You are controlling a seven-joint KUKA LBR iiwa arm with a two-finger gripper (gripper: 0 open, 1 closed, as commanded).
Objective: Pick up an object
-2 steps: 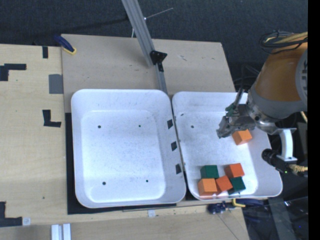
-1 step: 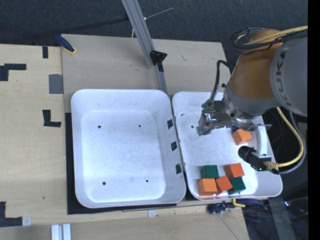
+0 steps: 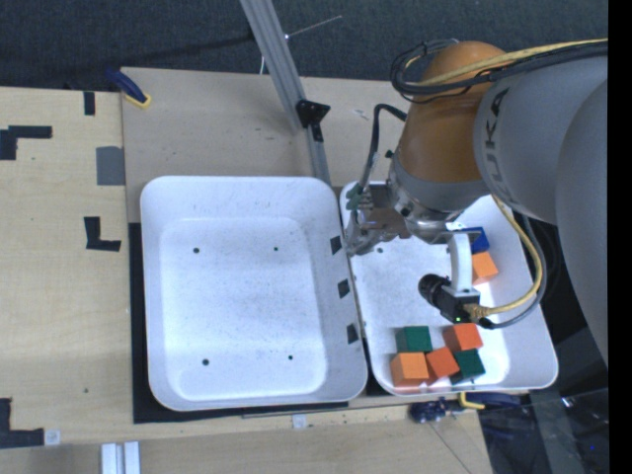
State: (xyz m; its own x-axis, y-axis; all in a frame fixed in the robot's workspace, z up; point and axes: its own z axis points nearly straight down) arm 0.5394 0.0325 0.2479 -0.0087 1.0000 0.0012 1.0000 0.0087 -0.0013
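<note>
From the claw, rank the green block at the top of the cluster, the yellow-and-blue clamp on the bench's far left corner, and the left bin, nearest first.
From the claw, in the camera view:
1. Left bin: its right rim lies just beside the claw.
2. Green block: lower in the right bin, topping the cluster.
3. Yellow-and-blue clamp: far upper left of the bench.

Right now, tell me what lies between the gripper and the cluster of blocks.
Bare white floor of the right bin separates the gripper from the blocks, per the camera view.
</note>
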